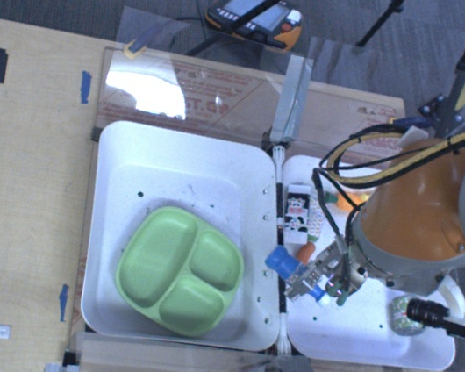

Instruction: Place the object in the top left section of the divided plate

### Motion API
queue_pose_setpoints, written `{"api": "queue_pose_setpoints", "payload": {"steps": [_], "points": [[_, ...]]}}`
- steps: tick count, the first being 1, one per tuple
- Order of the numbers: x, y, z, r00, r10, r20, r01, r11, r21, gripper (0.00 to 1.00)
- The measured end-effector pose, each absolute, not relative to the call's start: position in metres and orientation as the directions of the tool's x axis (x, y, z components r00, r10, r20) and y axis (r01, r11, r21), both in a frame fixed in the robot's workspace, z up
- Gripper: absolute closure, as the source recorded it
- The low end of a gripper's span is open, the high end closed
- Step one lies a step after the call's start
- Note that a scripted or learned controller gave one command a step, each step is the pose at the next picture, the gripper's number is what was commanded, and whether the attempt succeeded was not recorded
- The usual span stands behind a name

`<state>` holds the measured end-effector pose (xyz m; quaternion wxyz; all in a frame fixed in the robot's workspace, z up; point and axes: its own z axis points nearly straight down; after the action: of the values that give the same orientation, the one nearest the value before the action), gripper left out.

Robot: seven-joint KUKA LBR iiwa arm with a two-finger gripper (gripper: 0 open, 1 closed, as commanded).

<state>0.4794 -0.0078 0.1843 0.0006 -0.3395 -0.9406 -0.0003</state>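
Observation:
The light green divided plate lies in the left white bin, toward its front, with nothing in its three sections. My gripper hangs low over the left edge of the right bin, just right of the wall between the bins. A small blue object sits at the gripper's tip, over that wall, with a small orange piece right beside it. Whether the blue object is held or merely lies there cannot be made out. The arm's orange band covers much of the right bin.
A black-and-white printed packet lies at the left side of the right bin. A small pale round item rests near that bin's front right. Cables loop above the arm. A handheld controller sits beyond the bench.

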Motion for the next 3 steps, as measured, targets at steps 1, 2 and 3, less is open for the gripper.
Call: {"api": "queue_pose_setpoints", "payload": {"steps": [1,2,3], "points": [[0.479,-0.008,0.184,-0.769,0.639,0.001,0.639,0.769,0.0,0.0],[0.5,-0.064,0.184,-0.468,0.884,-0.002,0.884,0.468,0.003,0.0],[0.492,-0.143,0.136,-0.307,0.952,0.001,0.952,0.307,-0.001,0.0]]}}
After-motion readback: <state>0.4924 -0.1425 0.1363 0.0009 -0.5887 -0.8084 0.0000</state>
